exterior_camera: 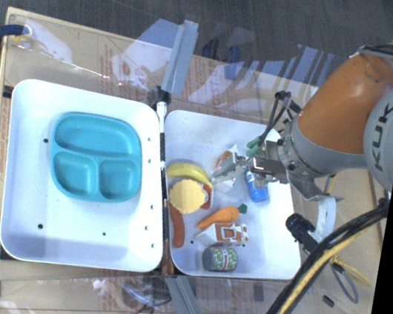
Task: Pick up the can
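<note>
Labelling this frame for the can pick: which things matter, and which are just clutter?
Belongs to the job:
can, right bin's near edge
pincer, over the bin's far side

Just lying about:
carrot
banana
sausage
blue bottle
teal tray, left bin

Tray [97, 155] in left bin [12, 218]; can [220, 258] in right.
</note>
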`<state>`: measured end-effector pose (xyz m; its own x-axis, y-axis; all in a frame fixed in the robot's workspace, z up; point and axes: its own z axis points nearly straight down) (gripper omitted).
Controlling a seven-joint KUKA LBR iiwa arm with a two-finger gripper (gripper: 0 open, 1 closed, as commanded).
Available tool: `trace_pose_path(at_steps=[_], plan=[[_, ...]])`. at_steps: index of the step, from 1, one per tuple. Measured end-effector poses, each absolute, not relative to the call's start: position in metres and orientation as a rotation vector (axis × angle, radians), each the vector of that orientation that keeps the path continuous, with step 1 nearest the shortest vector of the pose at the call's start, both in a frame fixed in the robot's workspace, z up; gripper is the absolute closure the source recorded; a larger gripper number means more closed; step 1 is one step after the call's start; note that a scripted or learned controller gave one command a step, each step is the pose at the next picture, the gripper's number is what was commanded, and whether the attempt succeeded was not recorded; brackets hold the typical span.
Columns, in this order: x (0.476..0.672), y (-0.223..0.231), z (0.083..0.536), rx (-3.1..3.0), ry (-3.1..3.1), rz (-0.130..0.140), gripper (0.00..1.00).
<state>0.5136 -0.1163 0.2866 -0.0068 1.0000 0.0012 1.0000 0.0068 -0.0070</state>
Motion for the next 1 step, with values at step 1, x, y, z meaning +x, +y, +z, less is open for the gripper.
trace_pose_path(at_steps=[1], plan=[[0.5555, -0.1596, 0.2173, -2.282, -2.151, 0.008, 0.0]])
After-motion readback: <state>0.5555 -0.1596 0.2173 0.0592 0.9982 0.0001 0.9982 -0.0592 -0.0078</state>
